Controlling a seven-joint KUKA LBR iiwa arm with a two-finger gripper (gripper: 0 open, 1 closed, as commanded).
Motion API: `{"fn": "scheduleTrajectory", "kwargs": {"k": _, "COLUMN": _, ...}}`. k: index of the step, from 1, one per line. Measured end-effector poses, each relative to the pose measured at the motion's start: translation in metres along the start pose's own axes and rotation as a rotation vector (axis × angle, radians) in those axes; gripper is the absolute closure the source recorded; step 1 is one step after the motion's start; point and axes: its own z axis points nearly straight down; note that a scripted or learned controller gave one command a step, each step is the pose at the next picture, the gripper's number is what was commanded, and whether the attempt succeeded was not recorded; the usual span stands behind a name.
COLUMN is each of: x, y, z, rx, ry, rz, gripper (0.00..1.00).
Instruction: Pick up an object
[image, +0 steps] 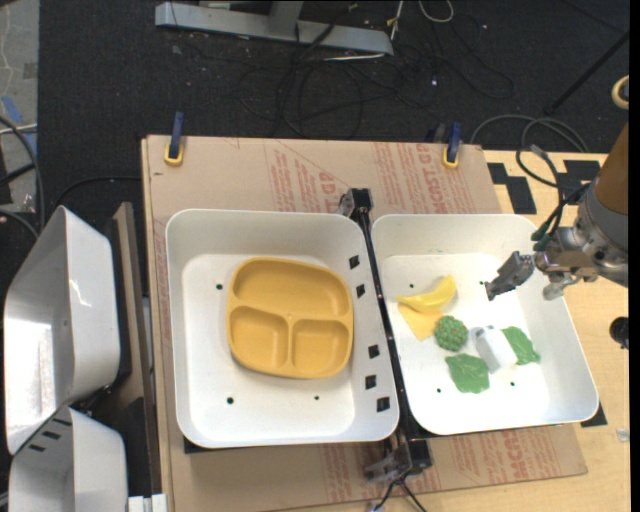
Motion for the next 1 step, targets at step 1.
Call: {"fn": "scheduleTrajectory", "kwargs": {"k": 1, "x": 0.0004, "y": 0.0018, "z": -0.005, "rx": -0.01, "ry": -0.002, "rz": -0.003, "gripper": 0.0}}
